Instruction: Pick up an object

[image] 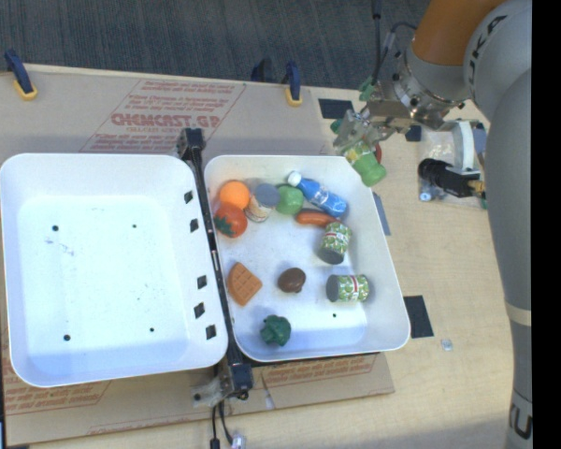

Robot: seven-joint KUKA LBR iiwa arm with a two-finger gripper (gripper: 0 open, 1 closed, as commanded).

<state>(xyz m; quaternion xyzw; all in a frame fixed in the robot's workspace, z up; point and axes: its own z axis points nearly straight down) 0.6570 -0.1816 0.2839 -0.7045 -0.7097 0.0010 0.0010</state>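
My gripper (360,150) hangs over the far right corner of the right bin (393,293). A small green object (368,170) sits between its fingers, clear of the bin floor. Below it in the right bin lie an orange ball (233,195), a red tomato-like piece (230,222), a blue bottle (320,196), a green patterned can (335,239), a second can on its side (348,288), a brown lump (292,279), a waffle-like square (244,283) and a green broccoli piece (276,330).
The left bin (19,251) lies beside the right one, with a black-clipped divider (204,241) between them. Blue clamps (21,80) (293,82) hold the cardboard base at the back. The grey arm (505,82) fills the right side above the bench.
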